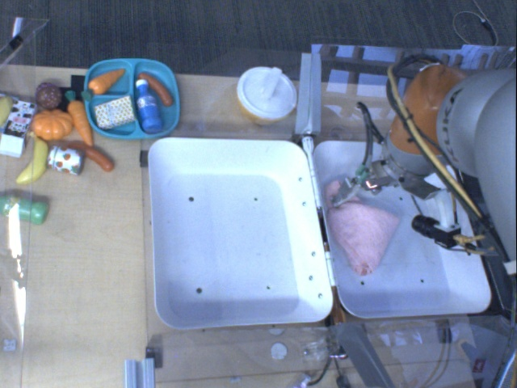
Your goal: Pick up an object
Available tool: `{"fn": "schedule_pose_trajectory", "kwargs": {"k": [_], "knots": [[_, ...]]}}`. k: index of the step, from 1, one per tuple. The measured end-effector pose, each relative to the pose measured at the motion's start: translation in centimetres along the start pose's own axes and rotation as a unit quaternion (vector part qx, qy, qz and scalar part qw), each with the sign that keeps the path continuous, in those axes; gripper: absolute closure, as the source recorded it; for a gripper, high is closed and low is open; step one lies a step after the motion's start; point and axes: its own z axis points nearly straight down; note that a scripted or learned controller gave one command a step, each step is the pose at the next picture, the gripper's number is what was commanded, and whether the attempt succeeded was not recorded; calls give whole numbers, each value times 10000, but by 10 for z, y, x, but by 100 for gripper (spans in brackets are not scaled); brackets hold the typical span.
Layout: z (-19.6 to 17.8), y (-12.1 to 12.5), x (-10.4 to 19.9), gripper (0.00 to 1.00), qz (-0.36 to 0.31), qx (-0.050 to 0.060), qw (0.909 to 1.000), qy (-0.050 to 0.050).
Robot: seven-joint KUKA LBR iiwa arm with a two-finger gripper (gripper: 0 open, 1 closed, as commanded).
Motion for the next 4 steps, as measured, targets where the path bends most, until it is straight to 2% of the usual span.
{"fn": "schedule_pose_trajectory", "kwargs": {"k": [1,2,3,4], "knots": [[-12,3,1,100,-17,-28,10000,0],[-96,36,4,100,-2126,32,9771,26],[-94,10,30,100,-1553,48,9878,33],[-94,64,55,100,798,49,9968,13]]}}
